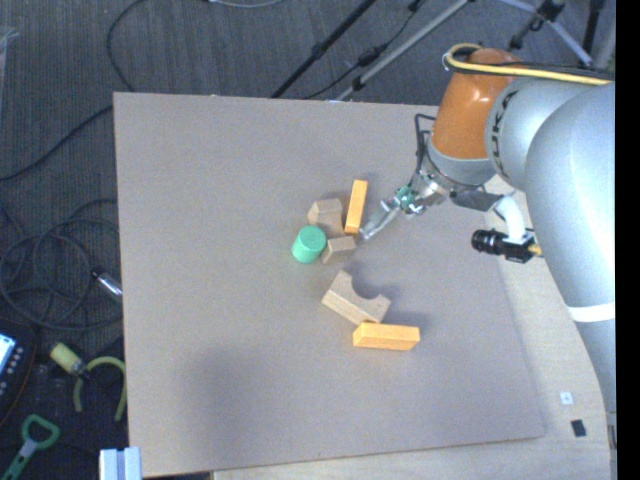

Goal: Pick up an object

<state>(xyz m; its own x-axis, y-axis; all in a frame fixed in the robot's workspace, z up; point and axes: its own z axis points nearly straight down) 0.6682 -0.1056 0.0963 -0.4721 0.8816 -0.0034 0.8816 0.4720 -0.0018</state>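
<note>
I see the arm (540,158) coming in from the right over a flat tan board (200,318), its orange band (468,113) above the wrist. The gripper (372,228) slants down to the left, its tip just beside 1 upright orange block (355,206) and a small wooden piece (340,246). I can't make out the finger gap from here. A green cylinder (308,245) sits touching that small piece, with a tan block (325,211) just above it. Lower down lies a notched wooden block (352,301), and a 2nd orange block (386,337) rests flat beside it. Cables (60,258) trail on the dark floor at left.
</note>
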